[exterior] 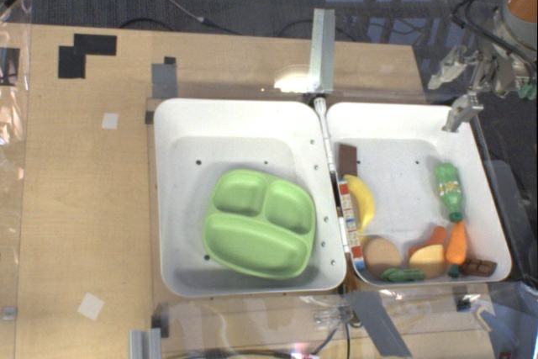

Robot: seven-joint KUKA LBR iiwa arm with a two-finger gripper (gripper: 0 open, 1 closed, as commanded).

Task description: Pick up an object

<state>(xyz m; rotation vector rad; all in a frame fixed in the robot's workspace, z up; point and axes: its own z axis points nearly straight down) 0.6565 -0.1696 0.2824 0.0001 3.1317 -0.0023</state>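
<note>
1 cam, fixed overhead, looking down at a slant onto bench (84,206). Mid-range: both white bins fit w/ margin, left bin (181,130) & right bin (403,126) near frame centre. Dark floor along top edge = far side. Arm (517,21) enters at upper right, cropped by frame edge.

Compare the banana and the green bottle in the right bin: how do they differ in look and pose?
The banana is yellow and curved; the green bottle is green and straight-sided. The banana lies near the bin's left wall, beside the divider, while the green bottle lies near the right wall. The banana looks smooth and plain, the green bottle ridged. Both lie flat, running roughly top to bottom in the camera view, within the right bin.
</note>
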